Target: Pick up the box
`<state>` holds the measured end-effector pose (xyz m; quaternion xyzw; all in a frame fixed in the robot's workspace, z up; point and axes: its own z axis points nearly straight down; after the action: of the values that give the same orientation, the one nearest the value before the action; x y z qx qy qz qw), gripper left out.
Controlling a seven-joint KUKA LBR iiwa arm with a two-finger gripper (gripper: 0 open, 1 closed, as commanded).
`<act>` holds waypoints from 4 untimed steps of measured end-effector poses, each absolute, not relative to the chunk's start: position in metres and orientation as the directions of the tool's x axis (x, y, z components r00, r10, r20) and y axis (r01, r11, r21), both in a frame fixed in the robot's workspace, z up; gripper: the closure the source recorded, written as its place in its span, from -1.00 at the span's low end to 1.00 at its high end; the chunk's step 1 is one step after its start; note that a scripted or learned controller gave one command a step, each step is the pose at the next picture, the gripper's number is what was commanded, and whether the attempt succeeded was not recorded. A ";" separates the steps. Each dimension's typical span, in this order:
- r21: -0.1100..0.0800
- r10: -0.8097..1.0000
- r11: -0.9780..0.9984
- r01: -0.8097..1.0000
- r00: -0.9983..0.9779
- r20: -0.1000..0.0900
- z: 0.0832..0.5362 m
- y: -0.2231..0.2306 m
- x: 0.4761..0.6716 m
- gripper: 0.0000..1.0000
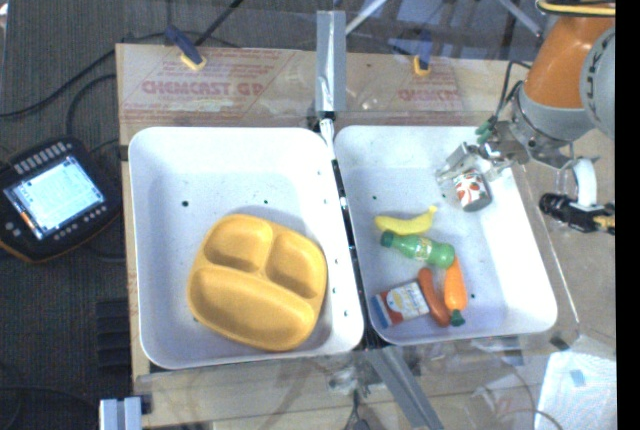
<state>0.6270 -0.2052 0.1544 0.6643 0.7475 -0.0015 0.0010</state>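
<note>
On the bench we see 2 bins point(150, 218); upper right, the gripper point(470, 180) grips a box point(471, 189), fingers closed around it.

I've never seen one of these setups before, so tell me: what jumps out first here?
The big yellow moulded plastic tray with three compartments in the left white bin catches the eye first. Next, the cluster of toy food in the right white bin: a yellow banana, a green bottle and an orange carrot. The grey arm's gripper hovers at that bin's far right corner.
</note>
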 end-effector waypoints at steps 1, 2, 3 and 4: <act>-0.005 1.000 -0.025 1.000 0.025 0.002 0.139 -0.100 0.498 -1.00; 0.009 0.997 -0.082 0.997 0.082 0.000 0.090 -0.096 0.487 -1.00; 0.012 0.999 -0.043 0.999 0.043 -0.003 0.090 -0.096 0.487 -1.00; 0.011 0.995 0.102 0.995 -0.102 -0.005 0.090 -0.099 0.487 -1.00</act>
<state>0.4871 -0.0986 0.0899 0.6700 0.7423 0.0023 0.0058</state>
